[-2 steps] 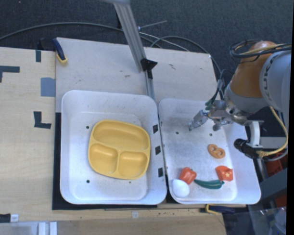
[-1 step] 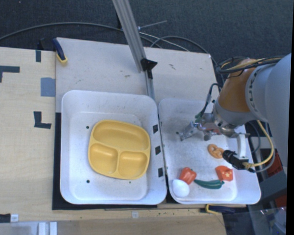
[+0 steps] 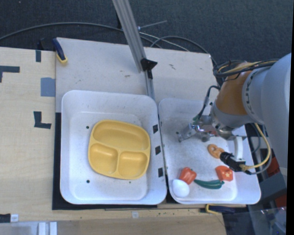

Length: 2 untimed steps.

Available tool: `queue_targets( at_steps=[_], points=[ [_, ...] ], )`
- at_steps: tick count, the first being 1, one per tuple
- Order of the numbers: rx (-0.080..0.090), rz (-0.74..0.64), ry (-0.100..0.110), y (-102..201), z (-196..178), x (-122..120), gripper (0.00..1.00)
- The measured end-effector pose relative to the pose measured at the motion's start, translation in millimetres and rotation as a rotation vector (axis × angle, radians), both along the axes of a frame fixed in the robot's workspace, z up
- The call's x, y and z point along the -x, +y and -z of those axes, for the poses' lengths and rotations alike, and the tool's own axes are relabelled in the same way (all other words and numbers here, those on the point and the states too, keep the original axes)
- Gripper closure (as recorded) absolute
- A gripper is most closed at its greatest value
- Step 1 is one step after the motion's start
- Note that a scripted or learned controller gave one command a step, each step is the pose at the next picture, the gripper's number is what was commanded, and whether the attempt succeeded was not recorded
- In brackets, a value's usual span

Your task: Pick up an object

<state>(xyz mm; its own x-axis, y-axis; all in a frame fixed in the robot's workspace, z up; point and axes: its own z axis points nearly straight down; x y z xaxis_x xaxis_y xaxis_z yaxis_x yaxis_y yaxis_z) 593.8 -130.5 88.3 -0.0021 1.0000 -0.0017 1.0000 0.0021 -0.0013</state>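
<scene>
My gripper (image 3: 181, 136) hangs low over the upper left part of the right bin (image 3: 171, 108), above bare white floor, pointing toward the divider between the bins. Nothing shows in it. Several small objects lie in this bin's lower half, all apart from the gripper. A white egg (image 3: 180, 188) sits by the front left corner with a red pepper piece (image 3: 187, 175) just above it. A green chili (image 3: 209, 184) lies to their right, a red-orange piece (image 3: 225, 173) beyond it, and an orange ring-shaped piece (image 3: 215, 150) sits nearest the wrist.
A yellow divided plate (image 3: 119, 149) lies in the left bin (image 3: 69, 136). A slanted metal rod (image 3: 133, 34) comes down to the bins' back edge. Cables (image 3: 253, 164) trail by the right bin's right wall. The arm (image 3: 244, 94) covers the bin's upper right.
</scene>
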Motion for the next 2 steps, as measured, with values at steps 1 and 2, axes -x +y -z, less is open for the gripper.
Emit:
queue_targets(
  at_steps=[1,2],
  points=[
    [-0.001,-0.001,0.000,0.7,-10.4,-0.1,1.00],
    [-0.002,0.000,-0.004,3.3,-53.0,-3.8,1.00]
  ],
)
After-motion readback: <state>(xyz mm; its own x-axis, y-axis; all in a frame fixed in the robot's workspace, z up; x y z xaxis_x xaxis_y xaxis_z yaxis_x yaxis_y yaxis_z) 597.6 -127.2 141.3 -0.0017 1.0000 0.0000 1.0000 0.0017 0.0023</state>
